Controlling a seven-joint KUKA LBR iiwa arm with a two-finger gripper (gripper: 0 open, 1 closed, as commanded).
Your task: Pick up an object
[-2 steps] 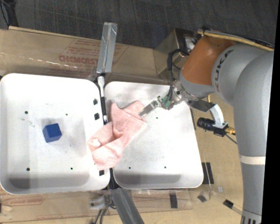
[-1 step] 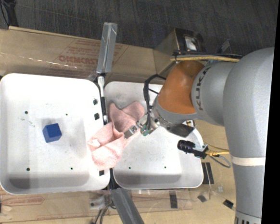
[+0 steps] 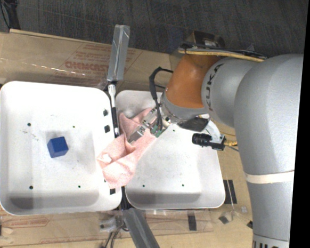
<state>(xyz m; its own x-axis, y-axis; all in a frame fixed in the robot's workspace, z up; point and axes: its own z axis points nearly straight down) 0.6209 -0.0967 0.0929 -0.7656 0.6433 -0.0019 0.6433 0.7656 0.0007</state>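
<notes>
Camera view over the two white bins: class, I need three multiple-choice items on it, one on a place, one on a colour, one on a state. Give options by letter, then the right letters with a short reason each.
1. Where does the blue cube lie?
A. in the left bin
B. in the right bin
C. on the cardboard

2. What colour is the cloth?
A. green
B. pink
C. black

3. How does the cloth lie?
A. folded flat in the middle of the left bin
B. rolled up outside both bins
C. crumpled, draped across the rims where the two bins meet

Answers:
1 A: the cube sits on the floor of the left bin, apart from its walls.
2 B: its folds are pale pink against the white right bin.
3 C: it runs from beneath the gripper in the right bin over the shared edge.
</notes>
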